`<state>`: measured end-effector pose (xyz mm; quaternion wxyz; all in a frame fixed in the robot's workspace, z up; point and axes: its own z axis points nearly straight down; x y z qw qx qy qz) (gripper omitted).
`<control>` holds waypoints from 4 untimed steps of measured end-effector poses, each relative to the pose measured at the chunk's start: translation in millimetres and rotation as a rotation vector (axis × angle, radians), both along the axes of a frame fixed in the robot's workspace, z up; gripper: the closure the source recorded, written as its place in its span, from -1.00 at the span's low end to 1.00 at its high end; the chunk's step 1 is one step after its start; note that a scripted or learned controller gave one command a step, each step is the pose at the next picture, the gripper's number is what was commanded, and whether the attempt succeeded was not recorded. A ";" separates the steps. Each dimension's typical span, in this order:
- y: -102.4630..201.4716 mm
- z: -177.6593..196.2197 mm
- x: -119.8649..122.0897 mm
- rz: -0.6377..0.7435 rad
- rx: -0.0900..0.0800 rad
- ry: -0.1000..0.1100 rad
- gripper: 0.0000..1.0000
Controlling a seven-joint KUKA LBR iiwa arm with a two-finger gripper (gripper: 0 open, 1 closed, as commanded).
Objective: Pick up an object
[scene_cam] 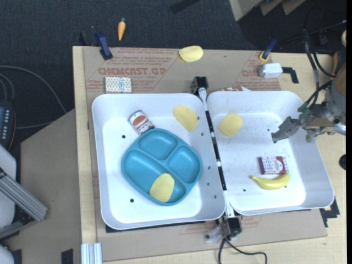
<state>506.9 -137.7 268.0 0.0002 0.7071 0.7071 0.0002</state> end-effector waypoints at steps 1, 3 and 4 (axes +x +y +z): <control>-8.7 -182.0 -27.9 -0.001 0.000 0.000 -1.00; -34.3 -164.2 62.4 0.000 -0.001 -0.001 -1.00; -39.0 -178.6 82.1 0.001 -0.004 -0.008 -1.00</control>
